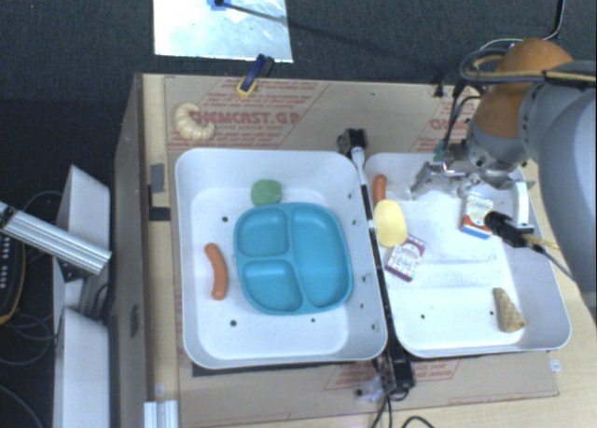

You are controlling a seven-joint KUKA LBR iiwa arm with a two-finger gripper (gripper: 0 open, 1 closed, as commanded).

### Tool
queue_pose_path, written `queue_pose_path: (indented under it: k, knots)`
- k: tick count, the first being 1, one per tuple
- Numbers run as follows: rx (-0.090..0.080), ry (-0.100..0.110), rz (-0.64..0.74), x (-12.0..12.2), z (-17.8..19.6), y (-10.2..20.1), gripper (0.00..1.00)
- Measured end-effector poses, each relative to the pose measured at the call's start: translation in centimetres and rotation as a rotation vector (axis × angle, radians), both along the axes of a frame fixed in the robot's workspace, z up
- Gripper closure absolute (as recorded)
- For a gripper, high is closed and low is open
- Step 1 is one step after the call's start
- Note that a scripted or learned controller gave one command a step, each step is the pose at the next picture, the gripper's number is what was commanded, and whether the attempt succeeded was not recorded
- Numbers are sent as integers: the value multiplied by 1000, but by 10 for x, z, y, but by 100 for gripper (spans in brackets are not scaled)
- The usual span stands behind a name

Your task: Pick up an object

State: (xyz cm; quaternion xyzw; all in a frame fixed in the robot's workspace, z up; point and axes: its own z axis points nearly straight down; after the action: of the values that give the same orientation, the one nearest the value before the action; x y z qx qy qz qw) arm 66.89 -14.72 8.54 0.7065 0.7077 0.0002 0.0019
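My gripper hangs low over the far part of the right bin, below the grey arm and its orange band. Nothing shows held in it. Just right of it and nearer lies a small red, white and blue carton. A yellow rounded object rests against the bin's left wall, with a short orange sausage behind it and a purple-and-white packet in front. A tan cone-shaped piece lies near the front right corner.
The left bin holds a blue divided plate, a green lump behind it and an orange sausage to its left. A black-tipped rod lies along the wall between the bins. Cardboard surrounds both bins.
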Motion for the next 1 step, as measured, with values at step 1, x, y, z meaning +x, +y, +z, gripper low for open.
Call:
queue_pose_path:
  k: [1]
  knots:
    - [0, -3, 1, 1, 69, -35, 0]
